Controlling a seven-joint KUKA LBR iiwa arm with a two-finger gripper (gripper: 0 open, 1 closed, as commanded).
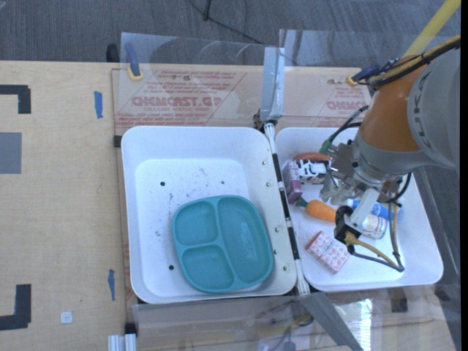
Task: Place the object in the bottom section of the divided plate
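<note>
A teal divided plate [176,234] with three sections lies in the left bin [146,159], toward its front right. My gripper [335,190] hangs low over the middle of the right bin [424,262], directly above a small orange carrot-like piece [319,210]. I cannot tell whether it holds anything. A pink and white packet [327,251] lies in front of the gripper.
Behind the gripper, along the right bin's left side, sit a purple and white item [292,180], a black and white item [313,169] and a red piece [310,156]. A blue and white can-like object [376,222] lies under the wrist. A ridge [281,203] separates the bins.
</note>
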